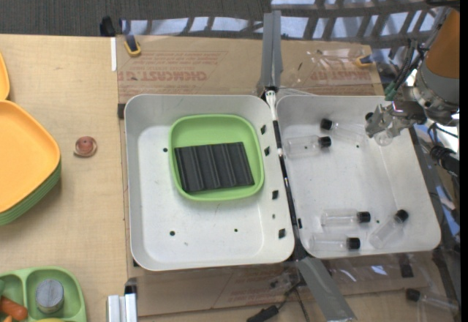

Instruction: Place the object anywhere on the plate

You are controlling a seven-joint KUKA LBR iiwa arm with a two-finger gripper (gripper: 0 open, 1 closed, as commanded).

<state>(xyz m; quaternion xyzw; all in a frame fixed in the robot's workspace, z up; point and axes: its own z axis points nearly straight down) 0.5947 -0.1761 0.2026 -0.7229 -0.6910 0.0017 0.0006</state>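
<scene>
The gripper [385, 125] is hanging over the right bin's [351, 167] upper right corner; whether it is apart, together or clamped on anything I cannot tell, so nothing is looking delivered. Five clear vials with black caps are lying in that bin: two near the top [324, 124] [319, 143], three along the bottom [349, 218] [344, 244] [391, 225]. One green plate [216, 126] is sitting in the left bin [146, 225], carrying a dark ribbed block [214, 167] but no vial, so the placing is apparently still ahead.
</scene>
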